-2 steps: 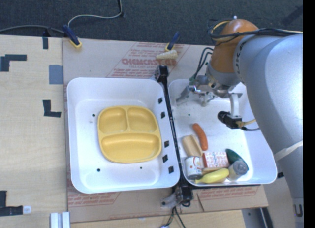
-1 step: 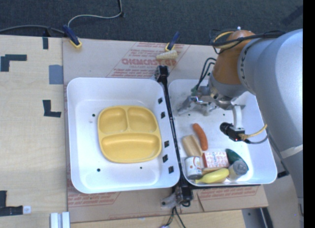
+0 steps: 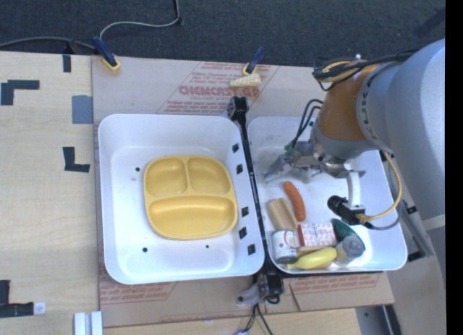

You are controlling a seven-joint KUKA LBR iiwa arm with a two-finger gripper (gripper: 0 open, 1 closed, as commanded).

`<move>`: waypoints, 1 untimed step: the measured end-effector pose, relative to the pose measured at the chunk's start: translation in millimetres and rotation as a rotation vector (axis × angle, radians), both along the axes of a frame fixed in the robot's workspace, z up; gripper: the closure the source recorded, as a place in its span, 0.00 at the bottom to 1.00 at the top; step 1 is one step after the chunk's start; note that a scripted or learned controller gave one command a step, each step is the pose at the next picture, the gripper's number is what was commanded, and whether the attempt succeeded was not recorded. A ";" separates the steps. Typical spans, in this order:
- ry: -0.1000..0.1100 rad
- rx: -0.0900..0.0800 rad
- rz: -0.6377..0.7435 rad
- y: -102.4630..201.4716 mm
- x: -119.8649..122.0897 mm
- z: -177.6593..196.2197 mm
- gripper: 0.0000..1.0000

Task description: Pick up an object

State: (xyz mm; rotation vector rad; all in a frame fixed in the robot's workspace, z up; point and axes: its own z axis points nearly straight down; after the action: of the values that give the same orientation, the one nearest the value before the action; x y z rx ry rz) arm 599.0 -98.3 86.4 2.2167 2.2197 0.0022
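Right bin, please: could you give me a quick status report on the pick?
Gripper low over right bin, above the sausage. Nothing seen held. Bread roll, carton, banana crowd the near end.

Two white bins sit side by side: the left bin holds a yellow divided plate, and the right bin holds a red-orange sausage, a tan bread roll, a white carton with red print, a yellow banana and a dark green and grey can. Under the bins lies brown cardboard with red lettering at its far side. The bench to the left is pale wood marked with black and grey patches. Two blue and yellow clamps grip the cardboard's far edge. The arm is grey with an orange band. The far floor is dark grey.
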 end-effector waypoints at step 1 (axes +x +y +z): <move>0.001 0.001 0.000 4.0 37.1 -0.6 0.00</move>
State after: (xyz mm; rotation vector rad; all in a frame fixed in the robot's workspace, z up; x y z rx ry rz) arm 636.1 -94.3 85.8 2.2174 2.2212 0.0029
